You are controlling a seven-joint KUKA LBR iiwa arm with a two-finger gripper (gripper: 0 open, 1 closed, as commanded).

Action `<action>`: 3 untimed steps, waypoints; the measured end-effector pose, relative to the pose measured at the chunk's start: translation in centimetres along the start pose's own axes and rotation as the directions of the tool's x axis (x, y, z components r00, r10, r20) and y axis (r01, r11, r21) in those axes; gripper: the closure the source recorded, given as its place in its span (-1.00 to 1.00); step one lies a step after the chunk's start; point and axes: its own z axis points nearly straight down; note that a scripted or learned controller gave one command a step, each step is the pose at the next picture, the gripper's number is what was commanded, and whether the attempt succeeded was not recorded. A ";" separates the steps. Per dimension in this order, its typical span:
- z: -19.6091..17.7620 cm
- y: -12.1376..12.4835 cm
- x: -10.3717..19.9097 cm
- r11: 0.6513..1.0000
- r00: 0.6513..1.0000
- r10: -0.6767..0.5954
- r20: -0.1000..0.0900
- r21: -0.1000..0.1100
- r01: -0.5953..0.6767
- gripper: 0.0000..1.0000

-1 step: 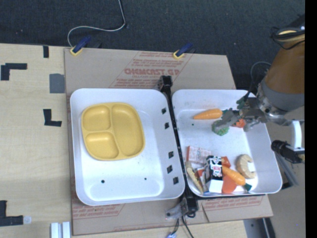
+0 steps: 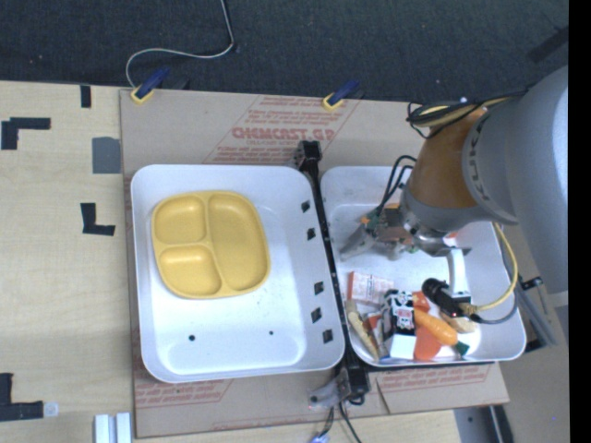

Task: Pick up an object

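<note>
A brown cardboard sheet lies on the surface (image 2: pixel 55 275), and two white bins sit on it side by side. The left bin (image 2: pixel 166 340) has a yellow plate with three parts (image 2: pixel 210 245) in it. The right bin (image 2: pixel 494 340) has a heap of small things at its near end, with an orange toy carrot (image 2: pixel 432 330) and a small packet (image 2: pixel 369 288) among them. The pincer (image 2: pixel 388 232) hangs low in the right bin, behind the heap and apart from it. The heap is crowded, so the pincer may slip, or bump one thing and push the others away. I cannot tell if the pincer is open or closed, or if it holds anything.
</note>
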 end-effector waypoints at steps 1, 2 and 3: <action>0.1 5.6 -1.2 1.000 1.000 0.000 0.002 0.000 0.000 -1.00; 0.3 8.4 -1.1 0.999 1.000 0.010 -0.003 0.040 -0.009 -1.00; 0.4 8.4 -2.0 0.999 1.000 0.006 -0.013 0.042 -0.006 -1.00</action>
